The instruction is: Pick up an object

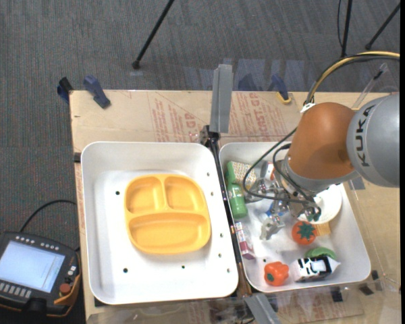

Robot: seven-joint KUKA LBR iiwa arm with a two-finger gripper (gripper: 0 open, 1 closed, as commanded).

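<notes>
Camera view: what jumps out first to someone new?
The yellow divided tray lying alone in the left bin catches the eye first. Next comes the arm's big orange band reaching in from the right, with its end effector down over the clutter in the right bin. There a green bottle lies along the left wall, and a tomato-like toy and an orange pepper sit toward the front.

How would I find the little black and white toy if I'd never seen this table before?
Look at the right-hand white bin, the one the grey and orange arm reaches into. Go to its near right corner, past the round orange toy. The black and white toy lies there with a green piece at its top, right of a red-orange pepper toy; nothing else nearby has black and white patches.
</notes>
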